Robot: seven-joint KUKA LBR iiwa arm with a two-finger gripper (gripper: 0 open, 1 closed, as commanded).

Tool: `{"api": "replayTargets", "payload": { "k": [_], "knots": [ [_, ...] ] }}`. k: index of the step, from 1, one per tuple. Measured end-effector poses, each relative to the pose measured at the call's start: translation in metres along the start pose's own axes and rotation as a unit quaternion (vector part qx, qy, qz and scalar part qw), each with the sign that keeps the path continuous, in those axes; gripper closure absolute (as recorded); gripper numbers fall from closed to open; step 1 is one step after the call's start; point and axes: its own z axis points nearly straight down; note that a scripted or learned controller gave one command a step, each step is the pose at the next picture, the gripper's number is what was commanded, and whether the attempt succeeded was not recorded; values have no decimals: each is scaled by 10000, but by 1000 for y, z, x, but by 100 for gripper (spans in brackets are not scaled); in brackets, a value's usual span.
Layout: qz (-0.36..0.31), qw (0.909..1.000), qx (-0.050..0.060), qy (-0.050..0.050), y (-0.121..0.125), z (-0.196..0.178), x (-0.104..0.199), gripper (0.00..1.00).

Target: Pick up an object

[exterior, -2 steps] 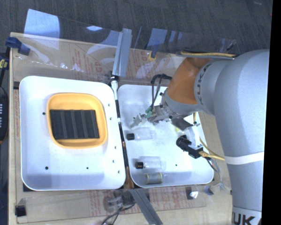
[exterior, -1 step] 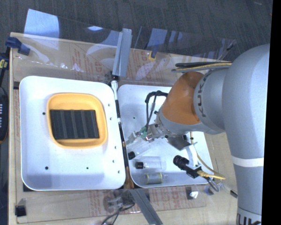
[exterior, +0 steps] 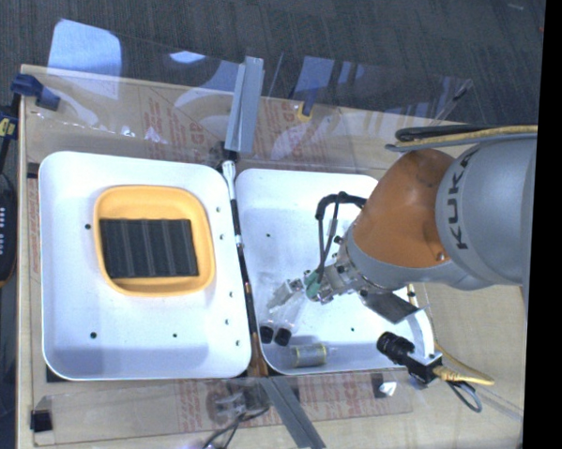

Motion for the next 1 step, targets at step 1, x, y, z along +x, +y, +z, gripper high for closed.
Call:
{"api": "replayTargets", "payload": {
  "k": [1],
  "knots": [
    [-37, 10000, 17, 13, -9, 54, -58, 0]
  ]
}}
